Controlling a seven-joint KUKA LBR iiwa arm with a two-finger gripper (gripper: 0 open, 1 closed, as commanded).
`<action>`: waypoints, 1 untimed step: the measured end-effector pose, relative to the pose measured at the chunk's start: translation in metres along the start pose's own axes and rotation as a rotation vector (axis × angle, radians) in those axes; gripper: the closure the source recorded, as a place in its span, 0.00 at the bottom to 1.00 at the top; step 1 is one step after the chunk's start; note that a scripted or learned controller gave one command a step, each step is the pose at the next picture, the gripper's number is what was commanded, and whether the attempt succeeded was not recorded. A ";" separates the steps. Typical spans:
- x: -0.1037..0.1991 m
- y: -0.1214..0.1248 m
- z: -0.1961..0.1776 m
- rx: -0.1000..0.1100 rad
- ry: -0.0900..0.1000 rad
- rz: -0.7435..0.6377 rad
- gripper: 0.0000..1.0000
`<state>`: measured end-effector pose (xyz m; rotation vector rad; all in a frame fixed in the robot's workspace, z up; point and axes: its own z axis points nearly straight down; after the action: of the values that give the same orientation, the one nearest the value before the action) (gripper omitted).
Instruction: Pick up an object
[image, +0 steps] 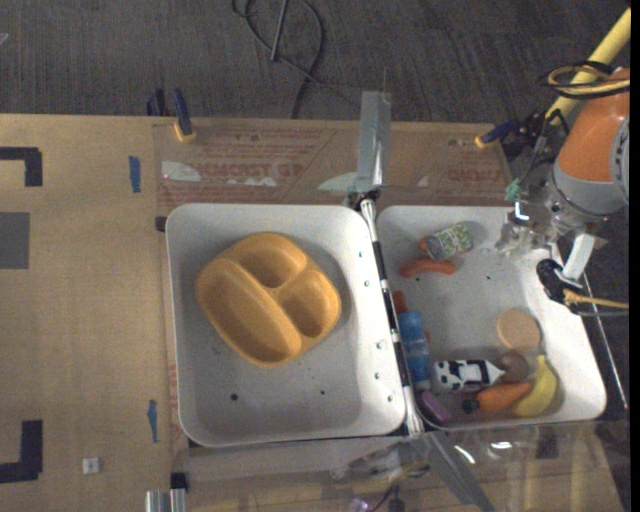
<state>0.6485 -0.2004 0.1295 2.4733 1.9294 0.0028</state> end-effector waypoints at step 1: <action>0.001 0.000 0.000 0.001 0.000 -0.001 0.00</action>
<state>0.6484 -0.1998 0.1292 2.4730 1.9312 0.0018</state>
